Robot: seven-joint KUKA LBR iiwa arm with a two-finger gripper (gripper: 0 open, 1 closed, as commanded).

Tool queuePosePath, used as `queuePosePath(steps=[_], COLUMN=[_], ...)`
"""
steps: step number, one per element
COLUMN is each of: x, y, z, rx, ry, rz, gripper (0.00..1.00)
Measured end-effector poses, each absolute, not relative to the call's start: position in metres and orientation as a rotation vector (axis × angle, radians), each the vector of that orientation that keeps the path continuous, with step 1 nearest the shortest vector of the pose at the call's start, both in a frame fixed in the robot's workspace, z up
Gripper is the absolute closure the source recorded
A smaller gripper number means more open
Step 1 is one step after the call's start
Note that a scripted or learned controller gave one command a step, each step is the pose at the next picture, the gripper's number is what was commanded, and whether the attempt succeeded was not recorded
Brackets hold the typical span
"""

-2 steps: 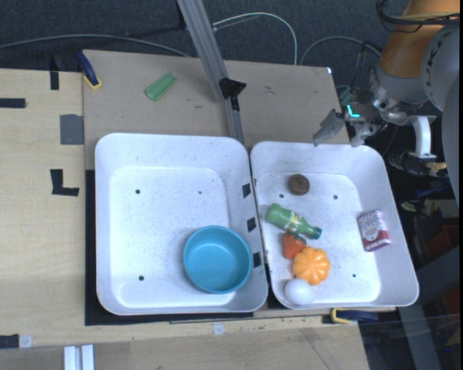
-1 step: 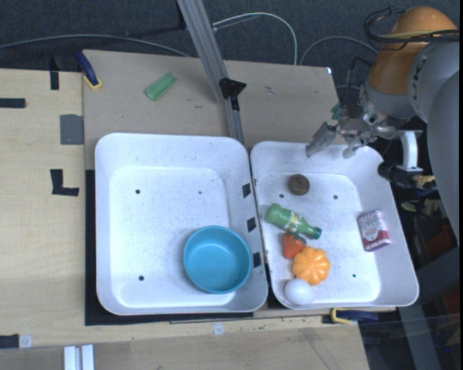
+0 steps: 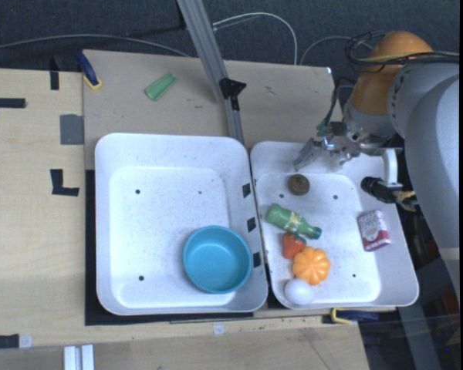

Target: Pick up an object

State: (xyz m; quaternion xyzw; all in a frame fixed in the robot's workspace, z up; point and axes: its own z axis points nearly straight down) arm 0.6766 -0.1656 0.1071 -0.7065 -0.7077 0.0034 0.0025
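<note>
Right bin (image 3: 393,284), white and shallow, carries six small items. Brown round piece (image 3: 297,183), flat, near the far end, apart from the rest; possibly a cookie or a cap, too small to tell. Green bottle (image 3: 291,221) lying on its side mid-bin, slanted, its narrow end toward the near right. Red-orange piece (image 3: 292,245) just beside the bottle on the near side, touching the orange pumpkin (image 3: 311,265). White egg-like ball (image 3: 298,291) at the near edge, touching the pumpkin. Red-and-white packet (image 3: 373,230) on the right side, well apart from the cluster. Left bin (image 3: 112,206) carries a blue bowl (image 3: 217,258), upright, at its near right corner.
</note>
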Motion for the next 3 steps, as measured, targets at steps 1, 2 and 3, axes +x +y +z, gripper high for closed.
queuePosePath(steps=[1, 2, 3], x=[0.676, 0.675, 0.679], y=[-0.167, -0.165, -0.174], z=[0.092, 0.101, 0.151], rx=[-2.216, -2.212, -2.222], ry=[-2.217, -2.218, -2.226], rz=[0.017, 0.017, -0.003], gripper=[0.0, 1.0, 1.0])
